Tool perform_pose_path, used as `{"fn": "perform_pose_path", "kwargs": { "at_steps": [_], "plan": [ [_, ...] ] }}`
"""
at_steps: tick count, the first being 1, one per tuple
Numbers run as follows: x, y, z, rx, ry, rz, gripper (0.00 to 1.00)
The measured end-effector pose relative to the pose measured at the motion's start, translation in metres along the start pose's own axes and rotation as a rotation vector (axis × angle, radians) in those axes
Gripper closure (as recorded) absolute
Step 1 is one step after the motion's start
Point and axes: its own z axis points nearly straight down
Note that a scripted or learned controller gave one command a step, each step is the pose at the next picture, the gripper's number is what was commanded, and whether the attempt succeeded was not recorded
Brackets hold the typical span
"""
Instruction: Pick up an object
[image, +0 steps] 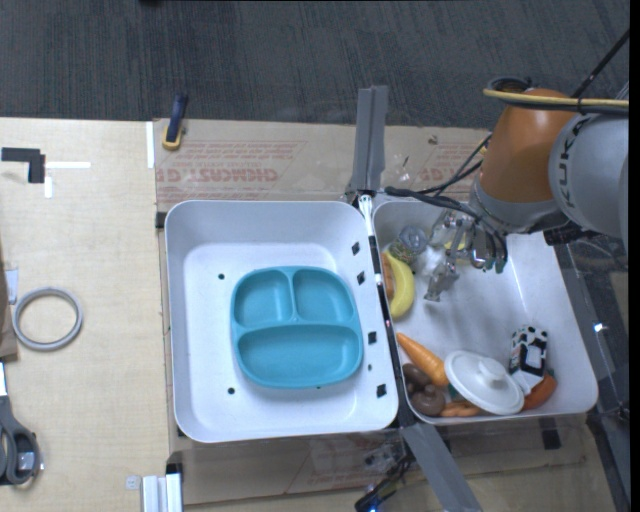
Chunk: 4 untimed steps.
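Observation:
My gripper (455, 272) hangs over the upper middle of the right bin (560, 300), open, with nothing between its fingers. Just to its left a yellow banana (401, 286) lies against the bin's left wall, with a small clear object (412, 240) above it. An orange carrot (420, 358) lies lower left. At the bin's front sit a white round lid (484, 382), a brown lump (426, 400) and a black-and-white toy (528, 350) with an orange piece (541, 391) beside it.
The left bin (190, 330) holds a blue divided plate (297, 327). On the bench to the left lie a grey ring (45, 318) and scissors (18, 450). A grey divider post (370, 140) stands between the bins at the back.

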Motion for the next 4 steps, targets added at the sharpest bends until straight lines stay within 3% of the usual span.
{"fn": "perform_pose_path", "kwargs": {
  "at_steps": [1, 2, 3, 4],
  "plan": [
    [0.058, -0.052, 0.0, 0.0, 0.002, 0.086, 0.0],
    [0.071, 0.004, 0.001, 0.001, 0.005, 0.223, 0.0],
    [0.12, -0.047, -0.001, 0.001, -0.002, 0.3, 0.0],
    [0.005, 0.003, -0.018, 0.0, 0.0, 0.301, 0.0]
  ]
}}
